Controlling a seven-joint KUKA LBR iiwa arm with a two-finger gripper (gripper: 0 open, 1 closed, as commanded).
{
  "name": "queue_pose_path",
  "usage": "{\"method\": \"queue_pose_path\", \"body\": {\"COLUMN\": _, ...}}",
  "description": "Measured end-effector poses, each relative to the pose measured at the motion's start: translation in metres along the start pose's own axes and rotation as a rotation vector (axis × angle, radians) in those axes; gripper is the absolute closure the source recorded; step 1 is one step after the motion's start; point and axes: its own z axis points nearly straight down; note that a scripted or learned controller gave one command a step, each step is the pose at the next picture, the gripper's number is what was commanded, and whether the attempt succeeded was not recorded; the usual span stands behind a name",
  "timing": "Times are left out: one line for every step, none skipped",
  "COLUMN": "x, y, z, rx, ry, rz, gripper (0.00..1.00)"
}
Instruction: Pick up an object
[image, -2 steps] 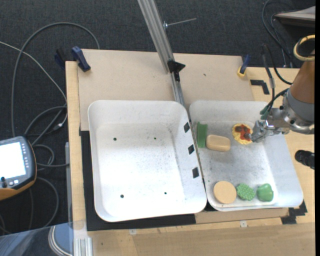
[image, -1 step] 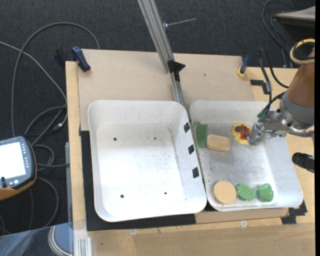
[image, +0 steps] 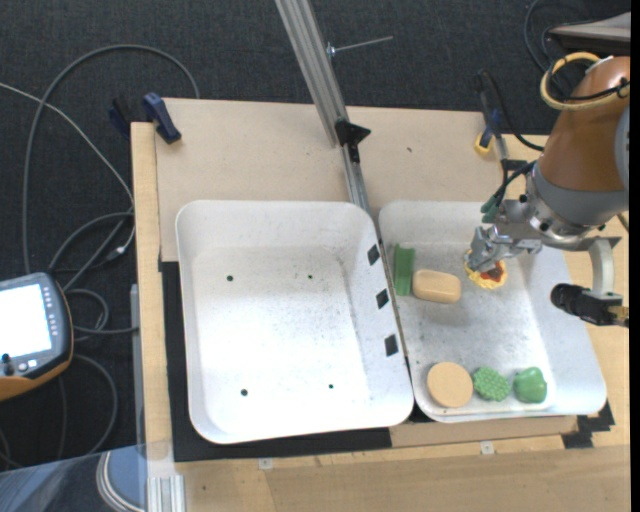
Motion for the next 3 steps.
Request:
{"method": "queue_pose_path", "body": {"x": 0.060, "y": 0.023, "z": -0.009, "rx": 0.001, "ry": 0.001, "rz": -0.002, "gripper": 1.00}}
{"method": "queue_pose_path", "body": {"x": 0.109, "y": 0.049, "z": -0.020, "rx": 0.000, "ry": 0.001, "rz": -0.001, "gripper": 1.00}}
{"method": "queue_pose_path", "body": {"x": 0.159, "y": 0.074, "z": -0.027, "rx": 0.001, "ry": 0.001, "rz": 0.000, "gripper": 1.00}}
